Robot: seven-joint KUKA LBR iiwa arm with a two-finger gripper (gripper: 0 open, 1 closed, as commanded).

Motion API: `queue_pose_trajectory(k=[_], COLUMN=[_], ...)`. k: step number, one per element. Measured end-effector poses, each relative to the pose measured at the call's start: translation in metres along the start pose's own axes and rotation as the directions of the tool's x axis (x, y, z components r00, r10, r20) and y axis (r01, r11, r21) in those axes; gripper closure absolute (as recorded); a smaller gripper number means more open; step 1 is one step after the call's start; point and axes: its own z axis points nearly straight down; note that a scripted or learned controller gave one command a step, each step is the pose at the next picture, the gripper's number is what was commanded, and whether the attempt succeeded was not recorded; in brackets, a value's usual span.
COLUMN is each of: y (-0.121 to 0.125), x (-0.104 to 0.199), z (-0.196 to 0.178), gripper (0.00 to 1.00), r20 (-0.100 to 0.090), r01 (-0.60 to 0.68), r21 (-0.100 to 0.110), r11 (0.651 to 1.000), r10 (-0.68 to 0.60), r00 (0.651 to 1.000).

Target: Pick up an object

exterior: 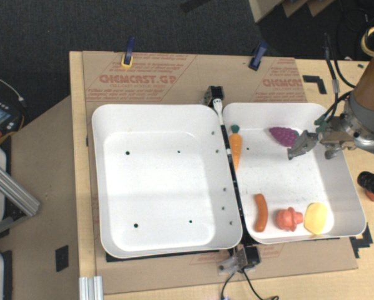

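Note:
The right bin (337,186) holds several toys. A purple grape bunch (283,134) lies near its back, and an orange carrot (236,149) rests against its left wall. Along the front sit a red-orange sausage (261,212), a small red-pink toy (289,218) and a yellow lemon (316,218). My gripper (311,153) hangs over the bin's right half, just right of the grapes. It is open, its fingers spread wide with nothing between them, and the left fingertip (293,153) is close to the grapes' right end.
The left bin (156,180) lies beside the right one on a cardboard sheet (174,74). Blue clips (258,56) pin the sheet's back edge. Cables (334,67) trail above the arm at the right.

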Motion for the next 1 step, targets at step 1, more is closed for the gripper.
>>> queue_pose_trajectory(k=[1], y=[0.0299], x=[-0.0600], z=[-0.0125], gripper=[0.00], r20=[0.005], r01=[-0.003], r21=[-0.006], r11=[1.000], r10=[0.003], r00=[1.000])
